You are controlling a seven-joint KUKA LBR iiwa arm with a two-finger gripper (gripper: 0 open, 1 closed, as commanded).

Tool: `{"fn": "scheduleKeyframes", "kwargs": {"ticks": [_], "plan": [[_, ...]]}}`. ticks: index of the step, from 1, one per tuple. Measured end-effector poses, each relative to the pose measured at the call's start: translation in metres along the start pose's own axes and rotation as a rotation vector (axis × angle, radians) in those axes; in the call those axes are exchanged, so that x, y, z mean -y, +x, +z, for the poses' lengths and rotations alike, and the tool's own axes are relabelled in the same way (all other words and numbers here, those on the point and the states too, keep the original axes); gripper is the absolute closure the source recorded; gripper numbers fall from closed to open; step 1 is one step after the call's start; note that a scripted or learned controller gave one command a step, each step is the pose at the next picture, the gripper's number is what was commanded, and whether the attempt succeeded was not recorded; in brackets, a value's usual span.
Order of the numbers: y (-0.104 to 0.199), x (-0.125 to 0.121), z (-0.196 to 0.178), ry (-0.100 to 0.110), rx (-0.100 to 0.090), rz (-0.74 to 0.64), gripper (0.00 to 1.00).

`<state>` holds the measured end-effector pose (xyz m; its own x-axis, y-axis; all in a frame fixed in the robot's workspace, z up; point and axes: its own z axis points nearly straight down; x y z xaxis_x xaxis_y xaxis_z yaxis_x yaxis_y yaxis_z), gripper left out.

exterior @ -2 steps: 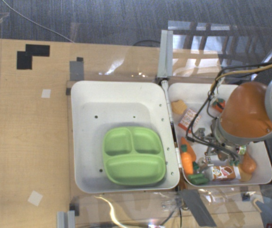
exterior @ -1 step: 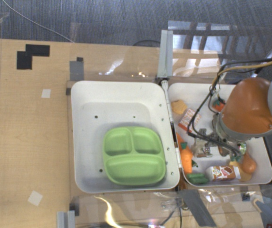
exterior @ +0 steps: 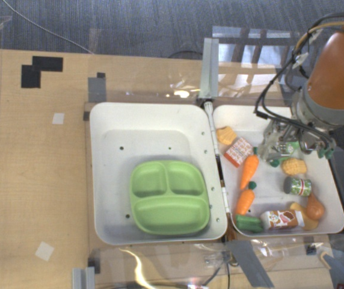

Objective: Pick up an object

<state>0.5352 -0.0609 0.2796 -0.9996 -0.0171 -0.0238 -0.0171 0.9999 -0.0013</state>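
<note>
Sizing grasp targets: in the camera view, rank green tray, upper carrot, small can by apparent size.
1. green tray, by far the largest
2. upper carrot
3. small can, smallest, though not far behind the carrot

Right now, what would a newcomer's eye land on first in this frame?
First the green divided plate, alone in the left bin. Then the right bin, crowded with toy food, two orange carrots at its middle. Above it looms the arm's orange band, the gripper low over the clutter.
</note>
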Motion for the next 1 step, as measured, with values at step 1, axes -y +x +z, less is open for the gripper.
{"fn": "scheduleKeyframes", "kwargs": {"ticks": [1], "plan": [[-0.0463,0.0761,-0.0577,0.003,-0.008,0.004,1.0]]}}
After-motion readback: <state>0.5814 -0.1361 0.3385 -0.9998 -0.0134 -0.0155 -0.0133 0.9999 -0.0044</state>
